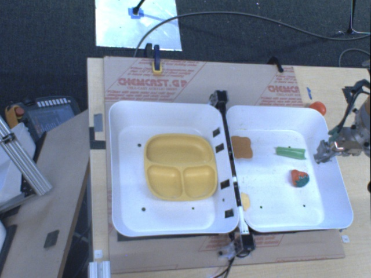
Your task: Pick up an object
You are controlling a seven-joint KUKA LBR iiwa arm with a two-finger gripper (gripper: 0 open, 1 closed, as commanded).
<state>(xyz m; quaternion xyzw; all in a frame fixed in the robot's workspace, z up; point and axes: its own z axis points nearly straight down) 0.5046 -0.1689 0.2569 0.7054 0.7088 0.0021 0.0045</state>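
Note:
In the right bin (324, 213) lie a brown toast-like piece (242, 147) near its left wall, a green stick-shaped object (290, 152) in the middle, a red and green strawberry-like object (299, 178) below it, and a small pale yellow piece (246, 201) by the divider. My gripper (324, 153) hangs at the bin's right rim, to the right of the green object and apart from everything. Nothing shows between its fingers.
The left bin (124, 213) holds a yellow three-compartment plate (178, 165). An orange ball (317, 106) rests on the bench beyond the right bin's far corner. Cables and clamps line the back edge of the cardboard sheet.

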